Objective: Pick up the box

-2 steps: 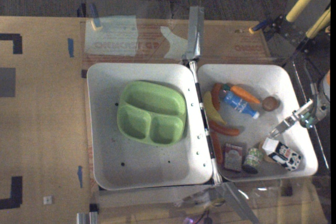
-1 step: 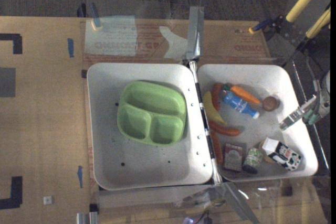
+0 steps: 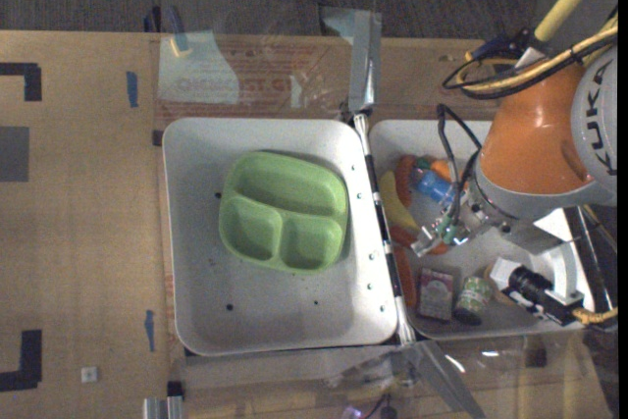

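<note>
The box (image 3: 436, 293) is small and dark red with a pale label. It lies near the front edge of the right bin (image 3: 510, 327). My gripper (image 3: 438, 233) hangs over the middle of that bin, just behind the box in the view and apart from it. Nothing visibly sits in the gripper. The grey and orange arm (image 3: 535, 147) covers much of the bin's right half.
Beside the box stands a small green can (image 3: 473, 299). A yellow banana (image 3: 395, 201), orange pieces (image 3: 408, 174) and a blue bottle (image 3: 432, 183) lie behind the gripper. The left bin (image 3: 196, 309) holds a green divided plate (image 3: 285, 211). Cables (image 3: 510, 64) hang at the upper right.
</note>
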You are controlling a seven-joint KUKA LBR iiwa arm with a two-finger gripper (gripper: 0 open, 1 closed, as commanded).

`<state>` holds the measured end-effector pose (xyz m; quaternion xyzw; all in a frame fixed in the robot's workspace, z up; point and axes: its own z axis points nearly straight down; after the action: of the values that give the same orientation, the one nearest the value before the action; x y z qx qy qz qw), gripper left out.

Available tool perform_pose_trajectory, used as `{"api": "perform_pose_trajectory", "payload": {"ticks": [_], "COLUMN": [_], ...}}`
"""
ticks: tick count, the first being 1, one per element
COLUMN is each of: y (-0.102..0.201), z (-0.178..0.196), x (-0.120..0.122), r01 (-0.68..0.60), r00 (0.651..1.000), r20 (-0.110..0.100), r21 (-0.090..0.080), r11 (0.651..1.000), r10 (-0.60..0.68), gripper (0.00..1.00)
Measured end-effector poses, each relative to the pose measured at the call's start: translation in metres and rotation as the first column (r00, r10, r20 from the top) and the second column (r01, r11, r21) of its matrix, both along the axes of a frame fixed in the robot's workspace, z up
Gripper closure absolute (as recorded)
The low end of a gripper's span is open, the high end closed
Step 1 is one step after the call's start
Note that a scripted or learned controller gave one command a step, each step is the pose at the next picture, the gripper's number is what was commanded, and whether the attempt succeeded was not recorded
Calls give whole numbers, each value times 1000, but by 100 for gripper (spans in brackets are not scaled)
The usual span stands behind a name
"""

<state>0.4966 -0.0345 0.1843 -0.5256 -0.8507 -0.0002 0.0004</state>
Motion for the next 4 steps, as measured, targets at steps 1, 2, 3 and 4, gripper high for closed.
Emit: {"api": "perform_pose_trajectory", "payload": {"ticks": [1, 2, 3, 4], "y": [-22, 98, 209, 210], "z": [178, 252, 251, 263], "x": [24, 53, 86, 87], "r01": [-33, -212, -209, -212], "r00": [999, 977, 978, 977], "r20": [4, 6, 6, 13], "r21": [-2, -2, -1, -2], "r11": [999, 977, 978, 977], "r10": [33, 212, 209, 212], "gripper": [100, 100, 100, 100]}}
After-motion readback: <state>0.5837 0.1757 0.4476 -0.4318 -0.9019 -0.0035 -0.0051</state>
